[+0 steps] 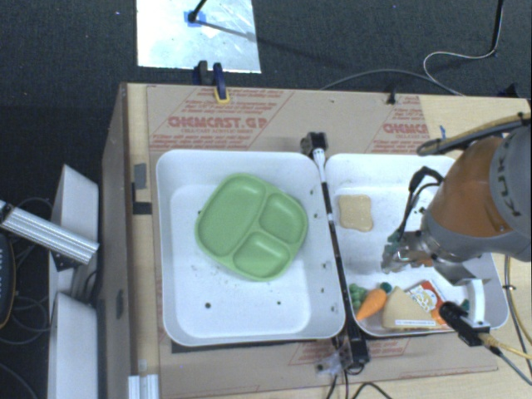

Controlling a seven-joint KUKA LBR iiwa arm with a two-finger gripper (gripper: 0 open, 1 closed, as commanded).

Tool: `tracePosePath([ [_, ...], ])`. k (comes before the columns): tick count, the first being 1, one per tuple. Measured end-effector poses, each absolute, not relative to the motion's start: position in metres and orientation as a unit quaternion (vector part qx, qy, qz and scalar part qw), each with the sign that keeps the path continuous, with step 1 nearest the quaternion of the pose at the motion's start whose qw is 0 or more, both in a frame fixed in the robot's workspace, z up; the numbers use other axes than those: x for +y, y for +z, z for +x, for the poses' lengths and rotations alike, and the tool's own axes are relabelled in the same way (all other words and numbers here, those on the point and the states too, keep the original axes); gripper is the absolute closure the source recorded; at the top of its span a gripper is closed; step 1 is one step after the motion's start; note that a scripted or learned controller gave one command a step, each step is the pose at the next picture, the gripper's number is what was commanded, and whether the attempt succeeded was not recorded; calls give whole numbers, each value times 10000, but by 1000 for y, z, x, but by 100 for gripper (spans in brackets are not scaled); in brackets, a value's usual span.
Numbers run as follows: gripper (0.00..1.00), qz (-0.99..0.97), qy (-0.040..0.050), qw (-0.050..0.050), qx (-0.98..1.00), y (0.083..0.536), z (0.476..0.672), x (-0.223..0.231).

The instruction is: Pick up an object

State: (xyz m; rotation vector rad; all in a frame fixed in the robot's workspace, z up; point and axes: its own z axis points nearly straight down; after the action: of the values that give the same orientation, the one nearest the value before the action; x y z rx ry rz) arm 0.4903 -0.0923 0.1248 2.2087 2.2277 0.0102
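Gripper low over the right bin, approx. mid-bin, slightly toward its L side. Open vs. closed: can't tell from this angle, nor whether it has hold of anything. Arm comes in from the R and covers the bin's R half.

Objs. nearest the gripper:
- tan square piece, flat on the bin floor, up-left of gripper, apart from it.
- carrot, below gripper near the bin's front edge, tilted, w/ green bits just beside it on the L.
- yellow wedge, touching the carrot's R side; red-and-white packet against the wedge.

Left bin: green divided plate, 3 compartments, roughly centred, well apart from gripper.

Both bins side by side on brown bench.
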Motion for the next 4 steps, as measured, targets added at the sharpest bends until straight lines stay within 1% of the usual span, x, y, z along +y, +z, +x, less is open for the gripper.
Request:
tracePosePath([
  [1,0,7042,32,23,7100,125,490,-92],
  [2,0,7066,-1,-2,7076,85,486,-84],
  [3,100,7061,6,3,7081,95,487,-84],
  [4,100,7054,13,8,7088,106,488,-84],
])
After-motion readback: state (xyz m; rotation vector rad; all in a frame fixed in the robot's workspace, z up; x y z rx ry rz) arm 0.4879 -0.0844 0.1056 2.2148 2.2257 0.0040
